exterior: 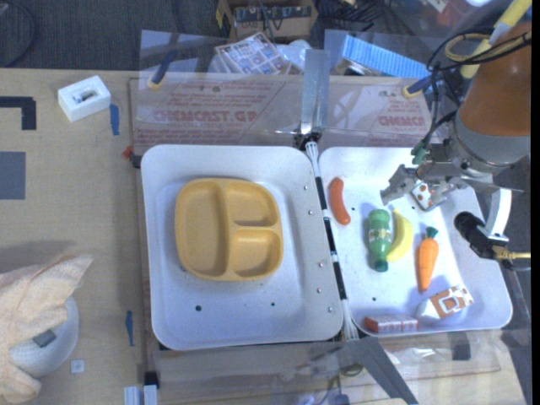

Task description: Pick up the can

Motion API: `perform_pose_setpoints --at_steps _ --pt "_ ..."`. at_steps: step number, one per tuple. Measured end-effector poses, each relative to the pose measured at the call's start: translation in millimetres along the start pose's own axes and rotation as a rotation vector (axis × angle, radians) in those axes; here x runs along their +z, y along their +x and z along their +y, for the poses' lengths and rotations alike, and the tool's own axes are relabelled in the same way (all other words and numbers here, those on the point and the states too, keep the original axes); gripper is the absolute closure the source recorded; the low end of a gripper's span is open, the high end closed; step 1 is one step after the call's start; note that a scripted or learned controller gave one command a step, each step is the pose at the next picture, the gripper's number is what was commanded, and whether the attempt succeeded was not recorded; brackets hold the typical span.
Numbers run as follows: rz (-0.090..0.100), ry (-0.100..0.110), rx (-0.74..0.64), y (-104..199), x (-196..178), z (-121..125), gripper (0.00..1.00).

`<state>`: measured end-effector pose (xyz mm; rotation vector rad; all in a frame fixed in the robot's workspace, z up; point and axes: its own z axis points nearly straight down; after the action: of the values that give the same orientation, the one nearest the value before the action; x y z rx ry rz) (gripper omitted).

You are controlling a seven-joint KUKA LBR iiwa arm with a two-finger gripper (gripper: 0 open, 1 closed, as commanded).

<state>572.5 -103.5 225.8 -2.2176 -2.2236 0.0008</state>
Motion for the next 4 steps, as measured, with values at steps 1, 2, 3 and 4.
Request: perform_pose_setpoints --at_steps 1,2,3,4 --pt "-0.002 -0.007 -0.106 -40 138 36 0.0" --pt "0.0 -0.004 -0.153 6 138 40 0.0" --pt "-0.003 -0.005 -0.073 -61 139 89 0.0" --pt "0.009 -0.007 -0.072 -112 137 38 0.0"
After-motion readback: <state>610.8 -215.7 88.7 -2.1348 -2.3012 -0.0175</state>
